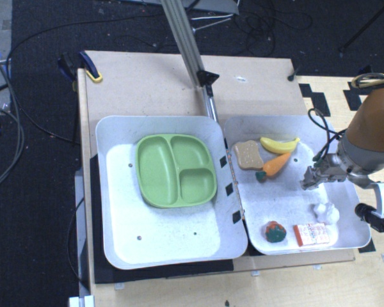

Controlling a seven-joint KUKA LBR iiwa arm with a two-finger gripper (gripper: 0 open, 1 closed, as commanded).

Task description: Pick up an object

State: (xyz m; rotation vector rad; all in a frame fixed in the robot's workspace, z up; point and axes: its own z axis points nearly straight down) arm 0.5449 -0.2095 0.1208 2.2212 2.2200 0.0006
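Pale green divided plate (176, 170) in the white left bin (118, 235), plain, no pattern. Over in the white right bin (288, 200), near its far edge: a yellow banana (280, 144), an orange carrot (276, 164) with a dark green top, and a tan slice of bread (248, 155). By the near edge, a red-and-green toy (275, 231), a red-and-white packet (315, 235) and a small white object (324, 211). The arm (371, 130) shows its orange band over grey.

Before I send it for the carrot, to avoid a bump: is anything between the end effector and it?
Nothing visible: bare bin floor lies between the end effector and the carrot. The banana and bread slice sit beyond it.
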